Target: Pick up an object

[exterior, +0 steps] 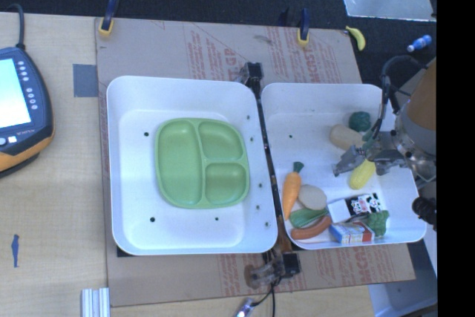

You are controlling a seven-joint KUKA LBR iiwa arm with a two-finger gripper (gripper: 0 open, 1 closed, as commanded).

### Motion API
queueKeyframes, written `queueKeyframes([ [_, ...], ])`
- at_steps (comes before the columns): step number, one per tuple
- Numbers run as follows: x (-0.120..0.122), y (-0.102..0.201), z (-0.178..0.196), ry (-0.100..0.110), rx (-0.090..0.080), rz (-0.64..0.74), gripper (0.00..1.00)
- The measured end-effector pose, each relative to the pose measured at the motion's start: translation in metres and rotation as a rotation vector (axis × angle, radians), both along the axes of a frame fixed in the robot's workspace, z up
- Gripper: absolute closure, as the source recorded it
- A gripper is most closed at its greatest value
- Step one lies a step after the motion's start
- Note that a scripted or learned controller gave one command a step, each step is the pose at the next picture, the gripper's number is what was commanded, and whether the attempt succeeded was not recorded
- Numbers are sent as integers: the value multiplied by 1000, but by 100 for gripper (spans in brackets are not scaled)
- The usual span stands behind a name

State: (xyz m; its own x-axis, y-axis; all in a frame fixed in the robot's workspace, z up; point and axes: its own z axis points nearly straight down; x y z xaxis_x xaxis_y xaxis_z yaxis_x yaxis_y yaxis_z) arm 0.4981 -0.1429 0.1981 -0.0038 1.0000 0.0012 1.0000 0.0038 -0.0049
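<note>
- Camera view is showing you a yellow lemon-like piece [362, 174] lying in the right bin [319, 96], toward its right side.
- Your gripper [361, 158] is hovering right over it, fingers spread and gripping nothing.
- You are risking a miss: the beige piece [345, 136] is sitting just beside, and the rounded yellow piece could be squirting away as the fingers close.

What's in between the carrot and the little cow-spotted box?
In the camera view, a pale round piece lies between the carrot and the cow-spotted box, close beside the carrot. Past it, white bin floor shows before the box.
</note>
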Motion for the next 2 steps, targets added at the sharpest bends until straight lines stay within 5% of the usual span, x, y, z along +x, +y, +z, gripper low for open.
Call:
queueKeyframes([
  [1, 34, -46, -97, 2, -1, 0, 0],
  [2, 121, -50, -106, -3, 0, 0, 0],
])
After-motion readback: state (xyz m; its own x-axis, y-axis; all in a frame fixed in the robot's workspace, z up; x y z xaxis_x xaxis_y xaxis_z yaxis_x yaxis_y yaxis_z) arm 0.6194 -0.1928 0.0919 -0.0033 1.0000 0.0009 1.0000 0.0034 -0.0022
